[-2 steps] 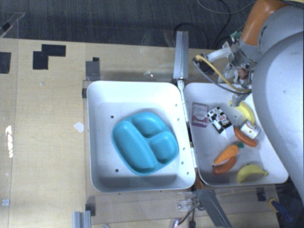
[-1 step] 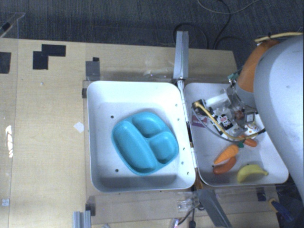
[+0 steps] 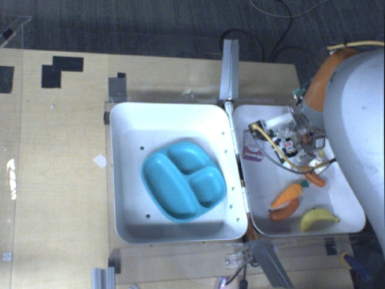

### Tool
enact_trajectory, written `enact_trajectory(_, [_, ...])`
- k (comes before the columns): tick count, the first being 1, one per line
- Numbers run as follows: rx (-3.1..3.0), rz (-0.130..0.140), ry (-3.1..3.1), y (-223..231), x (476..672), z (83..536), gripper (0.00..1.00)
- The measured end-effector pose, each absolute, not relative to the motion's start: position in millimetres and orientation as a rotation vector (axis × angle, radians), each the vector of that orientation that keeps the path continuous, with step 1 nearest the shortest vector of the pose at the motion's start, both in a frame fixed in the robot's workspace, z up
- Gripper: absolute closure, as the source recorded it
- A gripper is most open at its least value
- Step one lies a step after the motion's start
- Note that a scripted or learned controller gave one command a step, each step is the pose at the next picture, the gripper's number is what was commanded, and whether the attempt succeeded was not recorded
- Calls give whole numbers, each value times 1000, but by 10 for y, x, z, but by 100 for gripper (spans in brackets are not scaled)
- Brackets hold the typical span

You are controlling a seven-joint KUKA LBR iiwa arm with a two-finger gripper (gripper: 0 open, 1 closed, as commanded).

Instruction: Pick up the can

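Where the two bins meet near the frame's centre, the can [image 3: 253, 146] lies in the right bin [image 3: 355, 221], close against that bin's left wall in its upper left part. Its label is purple and white, and any writing on it is too small to read. The gripper [image 3: 293, 144] hangs over the upper middle of the same bin, just right of the can; whether it is open or closed cannot be told. The arm [image 3: 355, 131] covers the bin's right edge. Bare white floor shows below the can, along the left wall down to the near rim. In the lower half lie a carrot [image 3: 287, 194] resting against a red-orange piece [image 3: 284, 212], a banana [image 3: 319, 219] near the lower right corner, and a small orange piece [image 3: 315, 180] just below the gripper. The left bin [image 3: 120, 161] has a blue divided plate [image 3: 183, 179] set askew in its middle, with open floor all round it. Black tape marks [image 3: 62, 70] sit on the bench [image 3: 54, 179] at upper left.
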State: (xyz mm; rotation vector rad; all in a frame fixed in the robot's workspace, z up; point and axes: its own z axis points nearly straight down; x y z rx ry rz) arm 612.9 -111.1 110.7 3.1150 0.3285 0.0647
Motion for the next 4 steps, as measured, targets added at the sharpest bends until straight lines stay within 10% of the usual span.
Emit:
enact_trajectory(2, [3123,-1,334,-1658,6625,856,0])
enact_trajectory(3, [3121,14,351,-1610,6663,988,100])
enact_trajectory(4, [3126,9,326,-1157,6343,870,100])
